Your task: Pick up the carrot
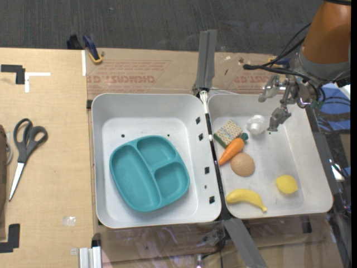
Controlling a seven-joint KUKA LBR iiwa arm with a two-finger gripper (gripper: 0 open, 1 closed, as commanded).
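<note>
Gripper (277, 118) over right bin (312, 144), upper area. Carrot (231, 151) lies apart, down-left, against the divider, touching sponge (228, 131) and egg (242, 164). Advice: align the grasp across the carrot's width, clear of the egg.

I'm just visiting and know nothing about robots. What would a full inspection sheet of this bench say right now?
Surface: two white bins side by side, left bin, right bin, on a cardboard-covered bench.
Job's things: carrot lies in the right bin, touching the checkered sponge and next to the egg.
Clutter: banana, lemon, a white object in the right bin; teal divided plate in the left bin; scissors on the bench.
Grippers: gripper hangs above the right bin's far side, holding nothing.
Cables: black cables run along the arm's wrist.
Surroundings: dark floor beyond the bench.
</note>
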